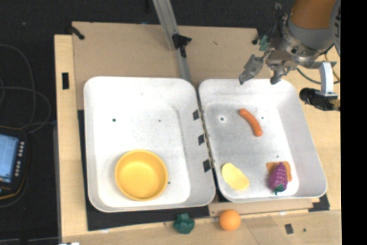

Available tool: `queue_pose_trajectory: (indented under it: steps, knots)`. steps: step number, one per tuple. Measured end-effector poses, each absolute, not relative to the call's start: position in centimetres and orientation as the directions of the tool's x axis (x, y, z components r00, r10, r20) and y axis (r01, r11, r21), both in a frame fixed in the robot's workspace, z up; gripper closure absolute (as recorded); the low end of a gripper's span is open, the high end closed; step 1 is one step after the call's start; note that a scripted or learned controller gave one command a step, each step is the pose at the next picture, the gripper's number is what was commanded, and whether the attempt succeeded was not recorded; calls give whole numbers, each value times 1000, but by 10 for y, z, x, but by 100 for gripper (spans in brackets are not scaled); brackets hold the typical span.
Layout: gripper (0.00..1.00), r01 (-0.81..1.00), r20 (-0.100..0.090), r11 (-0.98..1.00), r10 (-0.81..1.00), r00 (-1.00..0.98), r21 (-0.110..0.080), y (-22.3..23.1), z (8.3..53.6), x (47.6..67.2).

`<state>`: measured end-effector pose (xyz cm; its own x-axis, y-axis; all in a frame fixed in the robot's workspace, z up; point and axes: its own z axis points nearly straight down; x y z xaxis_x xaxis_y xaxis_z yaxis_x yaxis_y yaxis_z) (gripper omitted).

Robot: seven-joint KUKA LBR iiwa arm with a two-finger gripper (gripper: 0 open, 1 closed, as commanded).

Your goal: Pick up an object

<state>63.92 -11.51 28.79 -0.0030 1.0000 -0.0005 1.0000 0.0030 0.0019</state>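
Hovering my pincer (260,77) over right bin's (307,140) far rim, fingers spread, seemingly nothing between; sausage (250,121) lies below.

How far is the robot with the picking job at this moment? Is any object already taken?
Nothing looks picked yet. The tool hangs open over the far rim of the right bin, with nothing between its fingers. The orange sausage, yellow piece and purple grapes lie in that bin. Descent, grasp and lift all remain.
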Motion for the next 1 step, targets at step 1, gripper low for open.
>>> queue_pose_trajectory:
  steps: [1]
  knots:
    - [0,1000,-1,3,1000,-3,2,-115,288,639]
